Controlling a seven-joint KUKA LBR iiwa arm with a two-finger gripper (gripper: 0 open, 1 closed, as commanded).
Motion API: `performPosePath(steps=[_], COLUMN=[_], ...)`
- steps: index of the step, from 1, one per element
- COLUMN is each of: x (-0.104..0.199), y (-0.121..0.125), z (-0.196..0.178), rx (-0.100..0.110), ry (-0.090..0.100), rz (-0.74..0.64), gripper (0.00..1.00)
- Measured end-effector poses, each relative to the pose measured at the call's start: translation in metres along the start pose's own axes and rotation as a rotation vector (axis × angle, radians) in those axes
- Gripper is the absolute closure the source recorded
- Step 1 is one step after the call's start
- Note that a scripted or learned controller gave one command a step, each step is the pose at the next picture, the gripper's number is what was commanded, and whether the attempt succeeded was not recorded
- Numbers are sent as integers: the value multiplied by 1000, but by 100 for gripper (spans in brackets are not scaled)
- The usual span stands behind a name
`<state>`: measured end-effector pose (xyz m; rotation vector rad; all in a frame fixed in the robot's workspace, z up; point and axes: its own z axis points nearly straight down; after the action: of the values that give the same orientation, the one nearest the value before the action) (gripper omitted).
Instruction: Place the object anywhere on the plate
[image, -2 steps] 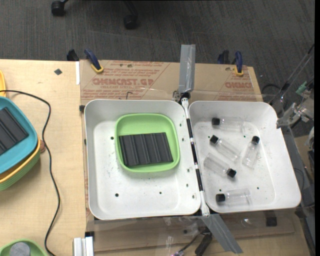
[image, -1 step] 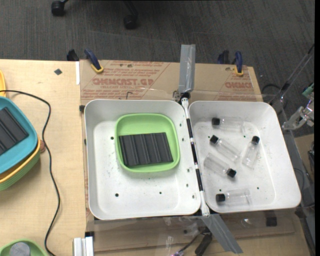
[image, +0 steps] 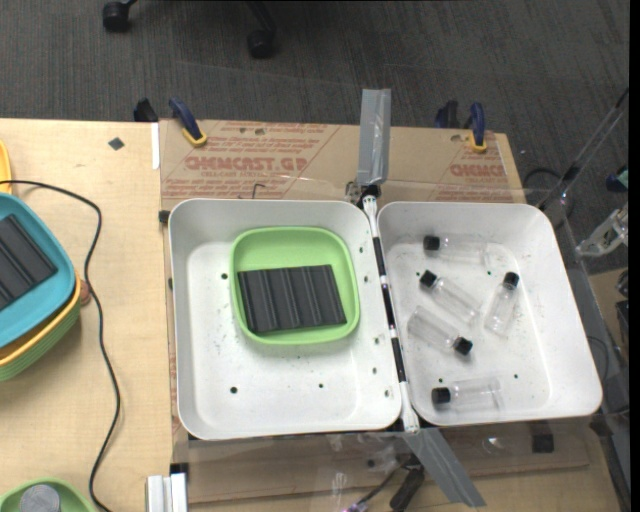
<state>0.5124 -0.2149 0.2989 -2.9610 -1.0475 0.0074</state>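
Note:
A square green plate (image: 295, 241) lies in the left white bin (image: 285, 398), toward its back. A dark grey ribbed rectangular pad (image: 291, 299) lies flat on the plate, covering most of its middle. The right white bin (image: 562, 300) holds several clear vials with black caps, scattered on their sides; one vial (image: 445, 293) lies near the middle, another (image: 501, 300) to its right, and a third (image: 466, 396) near the front.
A stack of teal, yellow and green dishes (image: 35, 290) sits on the wooden bench at the far left, with a black cable (image: 105, 330) running beside it. Cardboard (image: 300, 155) held by blue clamps lies behind the bins. A grey strip (image: 374, 140) stands at the back between them.

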Motion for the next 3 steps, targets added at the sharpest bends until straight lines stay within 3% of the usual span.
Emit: performPosePath(steps=[1, 2, 3], x=[-5, -27, -31], y=[-5, -12, -16], z=[14, -8, 17], rx=[2, 0, 1], ry=[-1, 0, 0], rz=[183, 388, 468], gripper=[0, 0, 0])
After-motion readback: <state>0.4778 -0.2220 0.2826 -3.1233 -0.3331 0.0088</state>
